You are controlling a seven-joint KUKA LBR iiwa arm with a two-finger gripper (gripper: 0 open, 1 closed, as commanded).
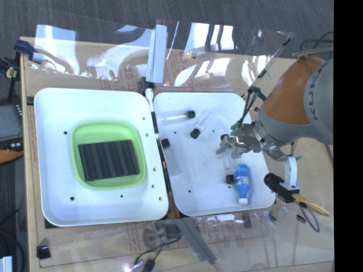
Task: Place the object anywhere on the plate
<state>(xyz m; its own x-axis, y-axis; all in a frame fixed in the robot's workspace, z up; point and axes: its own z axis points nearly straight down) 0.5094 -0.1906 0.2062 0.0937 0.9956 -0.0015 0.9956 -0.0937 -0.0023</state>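
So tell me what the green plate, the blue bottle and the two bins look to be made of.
Green plate: likely plastic, matte lime rim, with a dark ribbed insert of unclear material. Blue bottle: seemingly plastic, blue body with a white cap. Left bin and right bin: probably moulded plastic, smooth white with rounded corners.

Gripper (227, 147) sits low over the right bin (187, 200), just above the blue bottle (243, 183); its tip is too blurred to read. Arm (298, 103) is cut off at the right. Small dark bits (195, 133) left of the bottle are too small to identify.
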